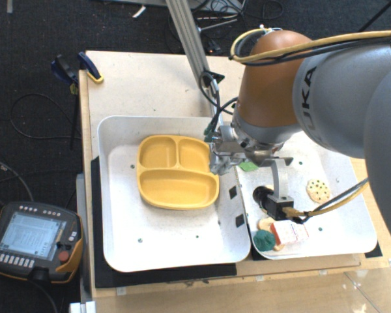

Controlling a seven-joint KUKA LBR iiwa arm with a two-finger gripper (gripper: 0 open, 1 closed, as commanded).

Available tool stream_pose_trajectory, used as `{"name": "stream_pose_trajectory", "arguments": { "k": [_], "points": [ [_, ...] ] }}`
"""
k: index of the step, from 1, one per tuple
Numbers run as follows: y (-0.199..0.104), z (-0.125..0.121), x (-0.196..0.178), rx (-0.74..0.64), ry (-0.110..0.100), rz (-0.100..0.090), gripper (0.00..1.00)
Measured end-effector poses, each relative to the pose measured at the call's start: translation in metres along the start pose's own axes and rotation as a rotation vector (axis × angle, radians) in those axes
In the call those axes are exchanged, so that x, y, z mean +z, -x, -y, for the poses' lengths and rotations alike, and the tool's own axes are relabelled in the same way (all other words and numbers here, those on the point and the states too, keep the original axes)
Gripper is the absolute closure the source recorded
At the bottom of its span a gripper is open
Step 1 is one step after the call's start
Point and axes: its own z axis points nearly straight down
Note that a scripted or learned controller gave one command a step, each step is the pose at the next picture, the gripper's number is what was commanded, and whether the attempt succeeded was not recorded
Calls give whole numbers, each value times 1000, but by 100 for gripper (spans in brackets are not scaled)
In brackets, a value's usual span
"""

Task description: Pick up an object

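I see the gripper (223, 156) at the yellow divided plate's (177, 173) right rim (finger state: cannot tell); "UKA" reads on the arm (326, 90)

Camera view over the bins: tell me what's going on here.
A grey KUKA arm reaches in from the right, its claw low at the right edge of the yellow divided plate in the left bin. Nothing is visibly held. A spotted cookie and other small items lie in the right bin.

A yellow divided plate (177, 173) lies flat in the left bin; a dotted cookie (318, 190), small carton (290, 232) and green lump (265, 240) lie in the right bin
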Motion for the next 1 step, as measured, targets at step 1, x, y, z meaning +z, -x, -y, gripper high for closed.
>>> {"name": "stream_pose_trajectory", "arguments": {
  "k": [1],
  "points": [
    [-20,21,19,3,-1,2,100]
  ]
}}
